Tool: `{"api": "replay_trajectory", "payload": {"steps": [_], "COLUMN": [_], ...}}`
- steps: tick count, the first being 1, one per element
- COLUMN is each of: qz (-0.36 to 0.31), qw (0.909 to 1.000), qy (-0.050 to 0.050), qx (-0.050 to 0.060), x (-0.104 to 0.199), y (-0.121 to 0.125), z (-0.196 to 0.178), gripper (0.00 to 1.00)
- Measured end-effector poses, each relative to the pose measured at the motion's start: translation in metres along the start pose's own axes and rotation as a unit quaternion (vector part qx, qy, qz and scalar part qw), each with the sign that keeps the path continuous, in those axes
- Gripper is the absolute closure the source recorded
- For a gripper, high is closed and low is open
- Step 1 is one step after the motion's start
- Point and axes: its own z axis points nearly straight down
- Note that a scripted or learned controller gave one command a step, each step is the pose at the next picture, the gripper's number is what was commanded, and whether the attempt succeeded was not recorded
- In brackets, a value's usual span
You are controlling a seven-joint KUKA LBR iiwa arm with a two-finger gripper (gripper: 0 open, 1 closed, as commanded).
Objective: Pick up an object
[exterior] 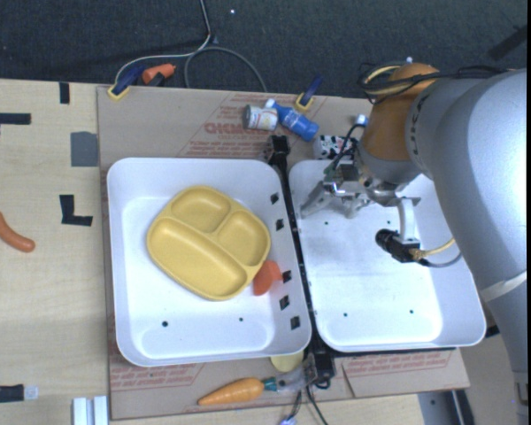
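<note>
The gripper point(336, 193) sits low over the right bin point(398, 321), near that bin's eleven o'clock corner. Its metal fingers point toward the divider between the bins, and whether they are spread or pressed together cannot be told; nothing shows between them. The grey arm point(478, 166) with its orange band point(391, 131) fills the bin's two o'clock side, and a black cable end point(396, 244) hangs just beside the wrist at about five o'clock from the gripper.

In the left bin point(133, 326) a yellow divided plate point(208, 240) lies near the middle, tilted slightly. A small orange-red piece point(266, 278) touches the plate's edge at its four o'clock, close to the divider.

Outside the bins, a toy carrot point(233, 391) lies on the cardboard at six o'clock of the left bin. An orange sausage-shaped toy point(11, 231) rests on the wooden bench well off at nine o'clock. At twelve o'clock, beyond the bins, a small white bottle point(260, 116) and a blue cylinder point(299, 122) lie together, and a clamp with an orange handle point(142, 77) grips the cardboard's far left corner.
</note>
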Motion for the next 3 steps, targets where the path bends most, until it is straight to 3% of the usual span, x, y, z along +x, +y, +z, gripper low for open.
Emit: {"api": "replay_trajectory", "payload": {"steps": [1, 2, 3], "qz": [-0.001, 0.000, 0.000], "qw": [1.0000, 1.0000, 1.0000], "qy": [0.001, -0.001, 0.000], "qx": [0.001, 0.002, 0.000], "x": [-0.003, 0.000, 0.001], "y": [0.027, 0.026, 0.006], "z": [0.000, 0.001, 0.000], "gripper": [0.00, 0.00, 0.00]}}
